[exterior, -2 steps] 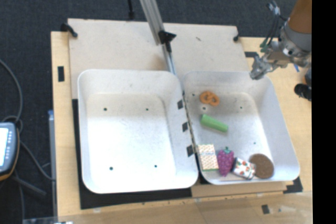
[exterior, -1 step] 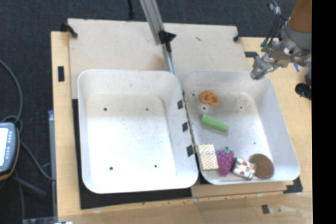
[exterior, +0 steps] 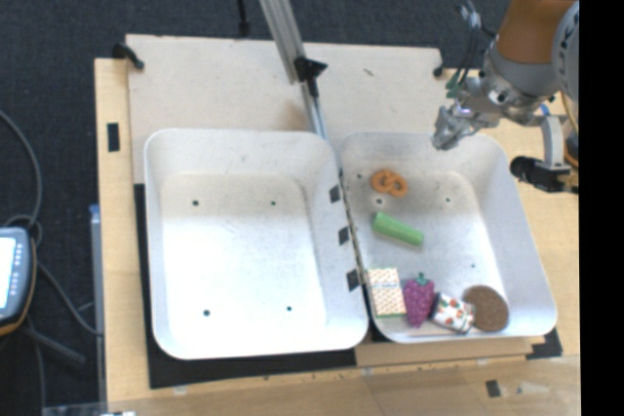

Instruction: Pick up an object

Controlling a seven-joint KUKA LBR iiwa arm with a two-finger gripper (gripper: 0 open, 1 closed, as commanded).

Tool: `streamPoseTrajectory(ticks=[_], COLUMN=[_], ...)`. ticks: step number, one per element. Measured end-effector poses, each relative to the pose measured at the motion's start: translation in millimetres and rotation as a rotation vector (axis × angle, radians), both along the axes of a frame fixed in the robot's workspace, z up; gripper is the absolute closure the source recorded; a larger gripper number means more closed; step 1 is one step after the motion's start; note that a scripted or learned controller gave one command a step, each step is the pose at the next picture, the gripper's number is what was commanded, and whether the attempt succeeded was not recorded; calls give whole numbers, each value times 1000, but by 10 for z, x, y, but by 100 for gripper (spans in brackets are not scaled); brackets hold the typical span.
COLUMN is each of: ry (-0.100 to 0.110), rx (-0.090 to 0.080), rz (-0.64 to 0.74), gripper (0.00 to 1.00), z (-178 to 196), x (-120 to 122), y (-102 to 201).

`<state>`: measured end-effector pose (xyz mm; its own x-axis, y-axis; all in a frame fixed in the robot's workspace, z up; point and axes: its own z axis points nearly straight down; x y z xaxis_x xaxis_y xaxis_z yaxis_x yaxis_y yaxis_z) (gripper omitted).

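My gripper [exterior: 447, 137] hangs over the far rim of the right bin [exterior: 507, 209], with nothing between its fingers that I can see. Below and to its left lies an orange pretzel-shaped piece [exterior: 389, 181]. A green block [exterior: 398, 229] rests near the bin's middle left. Along the near wall sit a pale patterned box [exterior: 386, 291], a purple grape bunch [exterior: 419, 299], a small red-and-white object [exterior: 451, 312] and a brown round disc [exterior: 486, 307].
The left bin [exterior: 244, 239] stands beside the right one. A slanted metal pole [exterior: 278, 5] rises from the back between the bins. A handheld screen device [exterior: 14, 273] lies off the bench at the left.
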<state>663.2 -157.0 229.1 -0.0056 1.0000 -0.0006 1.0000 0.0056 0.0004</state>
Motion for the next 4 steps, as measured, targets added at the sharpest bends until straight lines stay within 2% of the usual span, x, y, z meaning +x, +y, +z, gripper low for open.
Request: streamPoseTrajectory(ticks=[2,3,4], ry=[1,-3,1], rx=[1,2,1], rz=[0,2,1], gripper=[100,100,100], z=[-123,23,-54], x=[76,136,134], y=[956,1452,1974])
